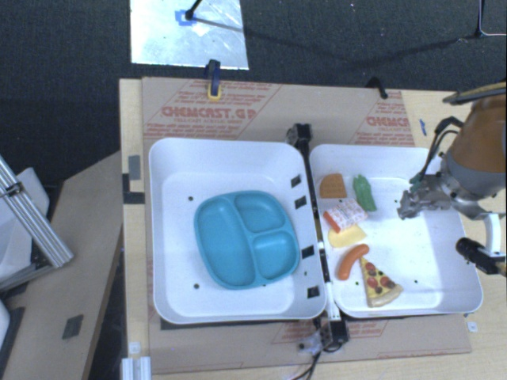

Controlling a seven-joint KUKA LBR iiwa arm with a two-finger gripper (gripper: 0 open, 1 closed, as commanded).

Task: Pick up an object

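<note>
Here we find the claw (412,200) over the right bin (444,291), near its far right side, and we cannot tell how it is set, since the metal end is small and blurred against the white. Nothing shows in its grip. The things to pick lie in a loose cluster along that bin's left side: a brown bread piece (333,186), a green vegetable (364,192), a red-and-white packet (343,214), a yellow cheese block (348,236), a sausage (352,261) and a pizza slice (379,284).

We judge the main risk to be crowding. The packet touches the cheese, and the sausage lies just beside the pizza slice, so a descent there could land on two items or nudge one aside. The pizza slice and packet look flat, and we expect they could slip out of a pinch. The green vegetable, nearest the claw, stands a little apart and seems the safer target.

The left bin (230,165) holds a blue divided plate (245,240). Both bins rest on a cardboard sheet (261,105) on the tabletop (87,267), with dark carpet (63,54) beyond and a shiny metal plate (186,22) lying on it.
</note>
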